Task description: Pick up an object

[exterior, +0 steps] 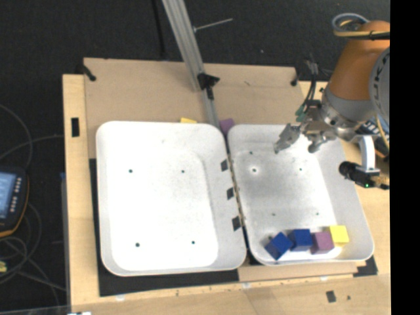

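Observation:
My gripper hangs above the far part of the right bin, its two fingers spread open with nothing between them. Along that bin's near edge lie several blocks in a row: a dark blue block, a blue block, a purple block and a yellow block. The gripper is well away from them, toward the far side.
The left bin sits beside the right one. A yellow piece and a purple piece lie just behind the bins on the bench. A slanted metal pole rises at the back. Cables and a black fitting sit at the right.

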Action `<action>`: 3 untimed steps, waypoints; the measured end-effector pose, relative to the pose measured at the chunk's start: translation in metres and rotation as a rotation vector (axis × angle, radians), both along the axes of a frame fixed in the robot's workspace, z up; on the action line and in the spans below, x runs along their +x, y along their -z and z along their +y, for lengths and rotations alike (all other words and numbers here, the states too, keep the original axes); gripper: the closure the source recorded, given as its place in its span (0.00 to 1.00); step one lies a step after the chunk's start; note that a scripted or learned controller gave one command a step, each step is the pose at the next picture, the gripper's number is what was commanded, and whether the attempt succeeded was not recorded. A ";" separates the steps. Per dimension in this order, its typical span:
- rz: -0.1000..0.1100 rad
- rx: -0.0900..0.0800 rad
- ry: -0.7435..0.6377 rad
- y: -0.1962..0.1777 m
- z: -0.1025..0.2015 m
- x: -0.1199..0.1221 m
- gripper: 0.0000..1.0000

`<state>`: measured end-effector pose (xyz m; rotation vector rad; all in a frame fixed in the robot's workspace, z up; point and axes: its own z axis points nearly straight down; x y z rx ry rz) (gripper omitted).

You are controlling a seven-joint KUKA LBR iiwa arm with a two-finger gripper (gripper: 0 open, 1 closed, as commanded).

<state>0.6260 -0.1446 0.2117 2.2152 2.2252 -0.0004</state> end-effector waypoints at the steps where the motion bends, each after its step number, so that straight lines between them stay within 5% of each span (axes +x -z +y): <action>1: 0.009 0.004 -0.001 0.053 0.057 -0.063 0.00; 2: -0.002 0.000 0.010 0.116 0.038 -0.125 0.00; 3: -0.006 -0.003 0.007 0.114 -0.021 -0.070 0.00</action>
